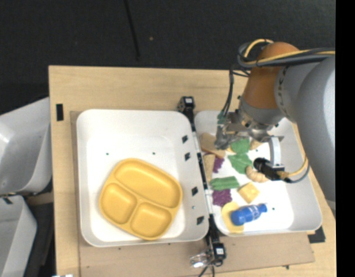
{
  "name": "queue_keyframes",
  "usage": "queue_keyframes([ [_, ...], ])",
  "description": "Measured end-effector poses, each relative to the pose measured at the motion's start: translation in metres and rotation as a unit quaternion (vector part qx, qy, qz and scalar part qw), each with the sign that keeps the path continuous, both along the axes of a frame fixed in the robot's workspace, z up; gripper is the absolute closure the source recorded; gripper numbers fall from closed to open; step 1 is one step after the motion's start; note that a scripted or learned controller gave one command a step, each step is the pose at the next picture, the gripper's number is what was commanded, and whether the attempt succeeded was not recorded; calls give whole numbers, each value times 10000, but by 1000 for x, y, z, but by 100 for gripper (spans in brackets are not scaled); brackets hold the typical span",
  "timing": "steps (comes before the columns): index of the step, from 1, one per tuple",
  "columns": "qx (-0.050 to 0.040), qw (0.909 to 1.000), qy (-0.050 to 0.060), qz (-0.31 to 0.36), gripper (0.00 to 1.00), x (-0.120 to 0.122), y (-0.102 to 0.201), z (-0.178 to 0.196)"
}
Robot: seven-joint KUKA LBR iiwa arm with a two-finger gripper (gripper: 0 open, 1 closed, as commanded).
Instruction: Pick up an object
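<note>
My gripper (pixel 225 139) is low in the back left part of the right bin (pixel 301 212), beneath the orange wrist band. Its tips sit over a tan item (pixel 208 142) and close to a green toy (pixel 241 146). Just in front lie a second green piece (pixel 240 162), a small purple piece (pixel 217 163), a flat green piece (pixel 224 183), purple grapes (pixel 222 198), a yellow block (pixel 248 191), a pale round item (pixel 252 175) and a blue bottle (pixel 248 213) resting on a yellow disc (pixel 230 219). Nothing is visibly held between the fingers.
The left bin (pixel 91 131) holds a yellow three-compartment tray (pixel 140 198). A dark clip-lined divider (pixel 199 172) separates the two bins. A black cable and fitting (pixel 269 169) hangs from the wrist over the right bin's middle. The wooden bench (pixel 137 85) surrounds both bins.
</note>
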State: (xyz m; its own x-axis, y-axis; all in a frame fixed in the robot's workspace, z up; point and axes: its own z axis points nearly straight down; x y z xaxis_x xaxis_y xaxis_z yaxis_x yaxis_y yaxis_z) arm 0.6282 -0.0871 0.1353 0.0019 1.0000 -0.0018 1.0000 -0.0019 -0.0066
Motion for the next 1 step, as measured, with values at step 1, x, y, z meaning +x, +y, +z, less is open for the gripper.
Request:
queue_keyframes([
  [1,8,10000,-28,1,100,-50,13,67],
])
